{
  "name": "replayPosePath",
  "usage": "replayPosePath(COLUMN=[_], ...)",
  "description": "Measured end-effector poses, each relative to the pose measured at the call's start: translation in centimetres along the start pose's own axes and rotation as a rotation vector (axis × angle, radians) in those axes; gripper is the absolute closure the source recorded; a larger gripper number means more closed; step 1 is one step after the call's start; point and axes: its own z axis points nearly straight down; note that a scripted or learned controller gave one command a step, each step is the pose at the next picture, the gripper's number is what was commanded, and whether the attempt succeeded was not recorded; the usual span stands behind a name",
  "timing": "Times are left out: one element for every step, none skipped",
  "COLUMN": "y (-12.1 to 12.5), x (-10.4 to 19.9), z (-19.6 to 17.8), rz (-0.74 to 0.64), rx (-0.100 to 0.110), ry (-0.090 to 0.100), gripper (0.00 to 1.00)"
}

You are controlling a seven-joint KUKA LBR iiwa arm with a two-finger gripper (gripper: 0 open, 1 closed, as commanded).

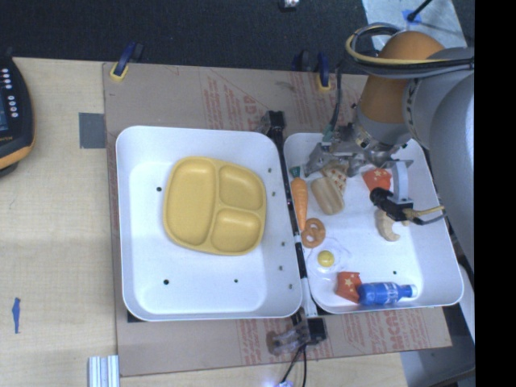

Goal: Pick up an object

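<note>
Tan bread slice lies just below hand.

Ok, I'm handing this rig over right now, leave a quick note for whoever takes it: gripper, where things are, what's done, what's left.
Gripper: low over the back of the right bin, above the toys; finger state can't be read, nothing seen held.
Right bin: carrot along the left wall, bread piece, pretzel, fried egg, blue bottle at the front, banana-like piece.
Left bin: yellow divided plate.
Done: arm is over the toys.
Left: grasp an object and lift it.
</note>
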Motion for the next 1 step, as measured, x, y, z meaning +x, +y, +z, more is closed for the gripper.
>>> replayPosePath(y=[-0.04], x=[-0.88], z=[0.28], rz=[0.001], rx=[0.000], ry=[0.001], gripper=[0.00])
